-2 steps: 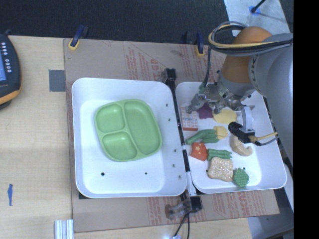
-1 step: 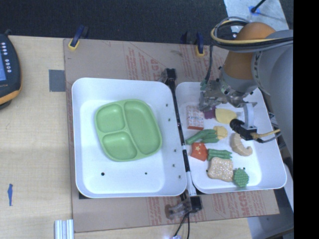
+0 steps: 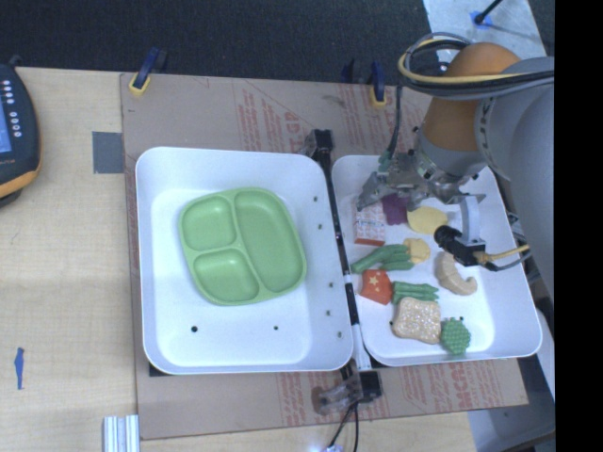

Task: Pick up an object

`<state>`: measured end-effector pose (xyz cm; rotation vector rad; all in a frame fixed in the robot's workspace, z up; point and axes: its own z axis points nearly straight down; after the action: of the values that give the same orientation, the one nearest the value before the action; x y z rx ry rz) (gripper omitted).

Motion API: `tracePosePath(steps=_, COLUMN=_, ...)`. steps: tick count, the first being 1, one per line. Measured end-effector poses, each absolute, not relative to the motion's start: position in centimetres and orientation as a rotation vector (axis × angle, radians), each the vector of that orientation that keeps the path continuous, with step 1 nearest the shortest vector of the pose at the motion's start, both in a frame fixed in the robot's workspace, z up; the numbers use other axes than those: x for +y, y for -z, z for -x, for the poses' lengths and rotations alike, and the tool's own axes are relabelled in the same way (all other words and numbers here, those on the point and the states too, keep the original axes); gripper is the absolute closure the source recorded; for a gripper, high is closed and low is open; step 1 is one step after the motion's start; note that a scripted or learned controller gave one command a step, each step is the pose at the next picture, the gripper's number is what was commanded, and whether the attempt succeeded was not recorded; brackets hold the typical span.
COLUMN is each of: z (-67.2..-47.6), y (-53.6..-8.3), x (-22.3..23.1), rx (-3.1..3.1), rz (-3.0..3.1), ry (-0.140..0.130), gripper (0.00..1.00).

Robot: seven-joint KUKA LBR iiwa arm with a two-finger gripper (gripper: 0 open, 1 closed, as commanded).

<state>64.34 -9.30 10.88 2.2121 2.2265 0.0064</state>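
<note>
1. The grey arm (image 3: 513, 102) with its orange band reaches in from the upper right of the frame, and its tool (image 3: 400, 186) hangs low over the upper left part of the right bin (image 3: 513, 332).
2. Whether the tool is open or closed, and whether it has hold of anything, cannot be told; its tips are lost among the toys.
3. A purple piece (image 3: 395, 211) lies right under the tool, with a yellow piece (image 3: 426, 219) just beside it.
4. Lower in that bin lie a green bean pod (image 3: 381, 257), a red piece (image 3: 376, 286), a tan cracker (image 3: 416, 320) and a green broccoli piece (image 3: 455, 336).
5. The left bin (image 3: 160, 328) holds a green divided plate (image 3: 242, 245).
</note>
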Motion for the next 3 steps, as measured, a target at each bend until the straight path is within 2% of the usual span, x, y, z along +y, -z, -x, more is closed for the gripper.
tracePosePath(steps=1, z=-66.0, y=-9.7, x=-12.4, rx=2.223, rz=-2.218, ry=-0.010, gripper=0.00)
tracePosePath(steps=2, z=-57.4, y=-9.8, x=-14.8, rx=2.215, rz=-2.216, ry=-0.009, gripper=0.00)
tracePosePath(steps=3, z=-62.0, y=-9.7, x=-10.9, rx=2.225, rz=-2.206, ry=-0.004, gripper=0.00)
